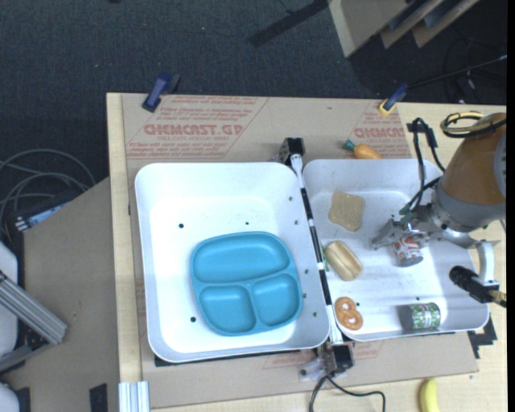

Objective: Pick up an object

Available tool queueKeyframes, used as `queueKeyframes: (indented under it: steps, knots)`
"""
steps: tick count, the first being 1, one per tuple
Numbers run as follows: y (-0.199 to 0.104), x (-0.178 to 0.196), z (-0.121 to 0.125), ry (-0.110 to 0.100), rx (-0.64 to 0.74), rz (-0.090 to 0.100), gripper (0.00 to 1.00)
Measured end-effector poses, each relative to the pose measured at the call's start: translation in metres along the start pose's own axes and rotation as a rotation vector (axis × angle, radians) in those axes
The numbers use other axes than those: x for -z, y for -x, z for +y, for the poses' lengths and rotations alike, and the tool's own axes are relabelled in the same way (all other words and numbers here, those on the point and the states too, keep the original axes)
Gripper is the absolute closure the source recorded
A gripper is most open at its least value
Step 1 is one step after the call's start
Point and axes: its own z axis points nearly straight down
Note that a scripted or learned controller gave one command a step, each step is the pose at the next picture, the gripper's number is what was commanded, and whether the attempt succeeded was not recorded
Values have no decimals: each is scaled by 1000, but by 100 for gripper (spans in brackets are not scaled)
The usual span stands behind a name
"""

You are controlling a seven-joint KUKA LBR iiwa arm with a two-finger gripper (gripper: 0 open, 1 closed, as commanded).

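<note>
Inside right bin (378, 173): 1 toast (347, 210), 1 pretzel (348, 313), 2 cans (420, 315).

Dark blue-grey carpet (96, 48) is showing beyond the bench (121, 265), far above and left of the pincer (406, 237). Grey cables (36, 189) are coiling on it well to the pincer's left. Pale wooden furniture (402, 24) is standing above it.

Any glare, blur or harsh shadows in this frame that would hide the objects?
Camera view: even, soft light with faint shadows; the white bins wash out slightly but the blue tray, bread and pretzel stay clear; the gripper and the small item under it are blurry, details unreadable.
</note>
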Motion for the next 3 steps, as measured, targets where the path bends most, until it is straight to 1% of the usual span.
queueKeyframes:
  steps: [1, 2, 3]
  knots:
    - [0, 10, 0, 2, -1, -1, 100]
    - [-81, 1, -11, 7, -1, -5, 100]
    - [-172, 100, 15, 3, 1, 0, 100]
